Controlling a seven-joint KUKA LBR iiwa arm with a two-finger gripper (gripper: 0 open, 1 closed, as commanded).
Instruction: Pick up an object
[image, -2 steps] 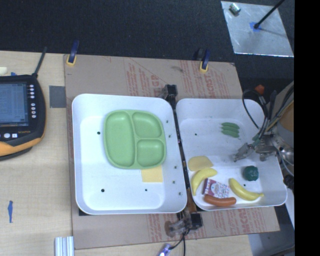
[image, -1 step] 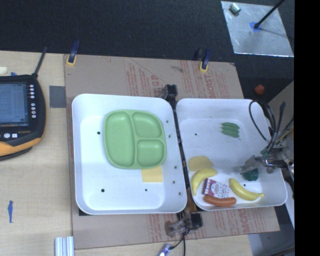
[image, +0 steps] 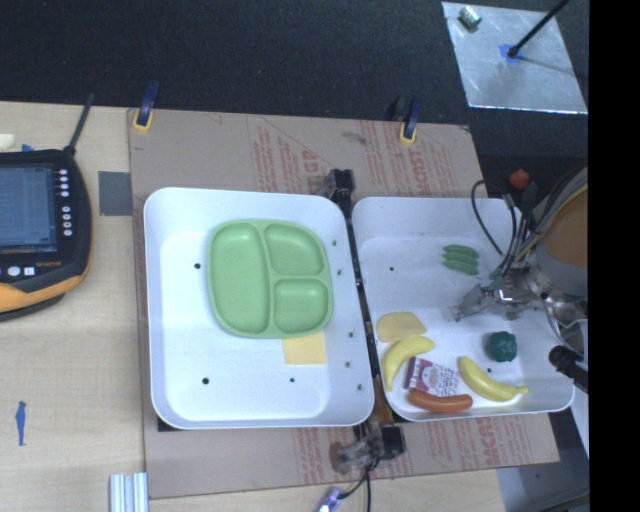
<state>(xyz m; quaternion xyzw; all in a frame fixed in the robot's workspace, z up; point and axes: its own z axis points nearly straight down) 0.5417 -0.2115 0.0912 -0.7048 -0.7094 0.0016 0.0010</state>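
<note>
Nearest, along the right bin's (image: 400, 215) front edge: one glossy red sausage (image: 439, 402); a small printed packet (image: 431, 377) touching it; two curved yellow bananas, one (image: 405, 357) left of the packet, one (image: 489, 381) right of it. Behind these: a pale yellow rounded slice (image: 400, 325); a dark green lumpy ball (image: 501, 346). Gripper (image: 482, 301), metal, low over the bin floor between ball and green pea pods (image: 460, 259); fingers spread wide, nothing between them. Left bin (image: 170, 330): flat yellow square (image: 304, 349) touching a light green, three-compartment plate (image: 269, 277). Table (image: 60, 400): pale wood under brown cardboard (image: 290, 150); orange-edged teach pendant (image: 35, 228) far left.
</note>
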